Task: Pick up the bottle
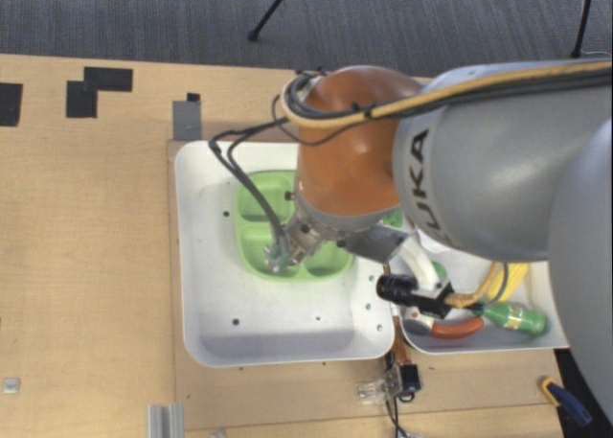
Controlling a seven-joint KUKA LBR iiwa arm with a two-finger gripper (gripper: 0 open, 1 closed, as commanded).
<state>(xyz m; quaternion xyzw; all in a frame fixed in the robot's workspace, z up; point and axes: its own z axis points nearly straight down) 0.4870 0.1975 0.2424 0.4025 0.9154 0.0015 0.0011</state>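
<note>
- Over the left bin (pixel 206 331), the gripper (pixel 283 256) hangs above a green tray (pixel 259 235); whether it's clenched or released, I can't tell.
- Off to its right, in the other bin, lies the green bottle (pixel 514 317): reaching hasn't begun; next move calls for crossing there.

Even, diffuse overhead light. My arm (pixel 498 158) sits close to the lens, soft-focused. Faint shadow in white bin (pixel 206 264). Mild glare, slight graininess.
</note>
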